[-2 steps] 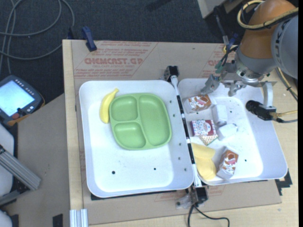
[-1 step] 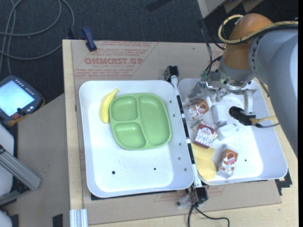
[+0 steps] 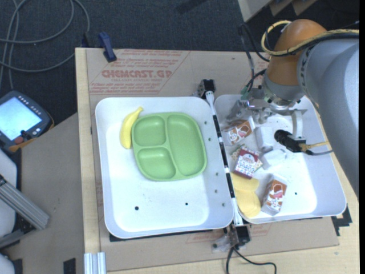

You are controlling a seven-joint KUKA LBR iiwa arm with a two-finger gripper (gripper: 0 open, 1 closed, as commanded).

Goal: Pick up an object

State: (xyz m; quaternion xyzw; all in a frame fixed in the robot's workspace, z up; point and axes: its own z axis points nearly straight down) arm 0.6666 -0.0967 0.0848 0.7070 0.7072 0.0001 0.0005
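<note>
the gripper hangs in the right bin above small cartons; its grip state i cannot tell.

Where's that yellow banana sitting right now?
The banana lies in the left bin, near its upper-left corner, right against the left edge of the green divided tray.

At right of frame the gripper hangs low in the right bin, apparently just above small cartons; the left bin holds a green tray and banana.
</note>
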